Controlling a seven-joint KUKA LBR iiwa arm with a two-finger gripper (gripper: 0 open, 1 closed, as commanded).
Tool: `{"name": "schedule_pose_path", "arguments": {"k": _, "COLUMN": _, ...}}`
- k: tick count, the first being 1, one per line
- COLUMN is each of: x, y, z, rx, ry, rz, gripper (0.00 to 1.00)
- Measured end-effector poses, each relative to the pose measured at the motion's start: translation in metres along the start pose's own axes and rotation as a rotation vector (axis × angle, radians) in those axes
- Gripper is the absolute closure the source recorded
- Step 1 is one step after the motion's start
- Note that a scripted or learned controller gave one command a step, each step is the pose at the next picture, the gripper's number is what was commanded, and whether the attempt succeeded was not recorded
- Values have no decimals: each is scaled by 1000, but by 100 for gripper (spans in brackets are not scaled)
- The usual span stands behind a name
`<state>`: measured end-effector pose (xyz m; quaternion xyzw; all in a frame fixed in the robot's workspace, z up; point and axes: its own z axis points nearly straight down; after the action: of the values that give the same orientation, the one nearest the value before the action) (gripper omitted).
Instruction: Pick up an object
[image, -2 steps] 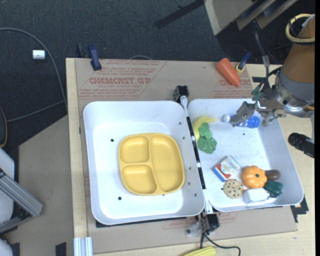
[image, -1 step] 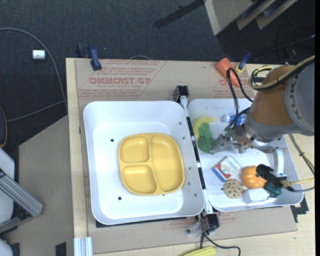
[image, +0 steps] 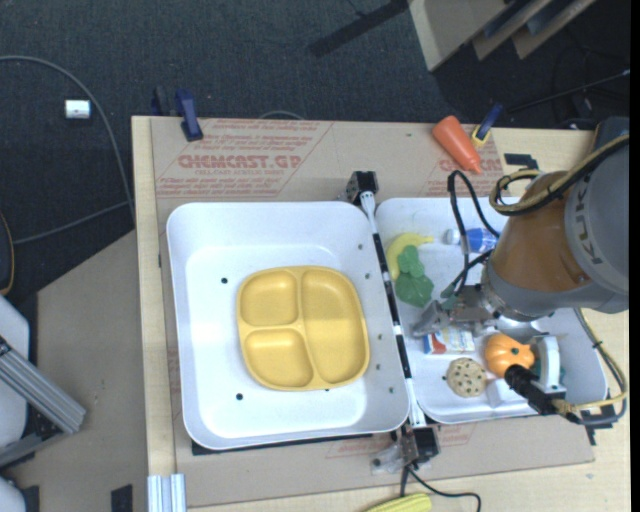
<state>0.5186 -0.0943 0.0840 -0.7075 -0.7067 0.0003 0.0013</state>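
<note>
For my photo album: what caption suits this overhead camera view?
Robot arm reaching into the right bin of toys; yellow tray alongside.

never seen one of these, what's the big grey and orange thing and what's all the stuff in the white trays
It is a robot arm, seen from one camera fixed above the bench and looking down at a slant. The arm reaches in from the right, and its gripper is low over the right bin. That bin holds small things: a green toy, a cookie, an orange fruit and a blue-capped bottle. The left bin holds a yellow divided plate. I cannot tell if anything is held.
</note>
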Motion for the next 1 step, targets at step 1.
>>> {"name": "schedule_pose_path", "arguments": {"k": 1, "x": -65, "y": 66, "z": -39, "rx": -5, "ry": -3, "rz": 0, "gripper": 0}}
